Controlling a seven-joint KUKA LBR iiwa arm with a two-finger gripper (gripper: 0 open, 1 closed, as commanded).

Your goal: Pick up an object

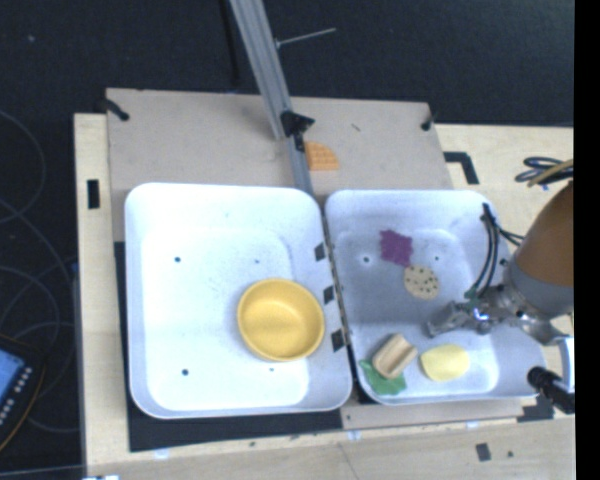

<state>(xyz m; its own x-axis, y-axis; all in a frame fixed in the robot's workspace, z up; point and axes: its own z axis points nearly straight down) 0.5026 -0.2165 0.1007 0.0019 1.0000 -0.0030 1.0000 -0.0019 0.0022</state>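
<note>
The right bin (360, 218) holds a purple piece (396, 246), a round speckled cookie (421, 282), a yellow lemon-like object (445, 363), a tan bread-like block (392, 354) and a green scrap (382, 384) under that block. My gripper (446, 322) reaches in from the right and hangs low in this bin, just above the yellow object and right of the cookie. Nothing shows between its fingers. A yellow bowl (280, 319) sits in the left bin (170, 228), near its right wall.
A grey metal rail (265, 58) slants down from the top to the gap between the bins. An orange tag (321, 157) lies on the board behind them. Black cables (492, 243) run along the right bin's right wall. A screen device (0, 383) sits at far left.
</note>
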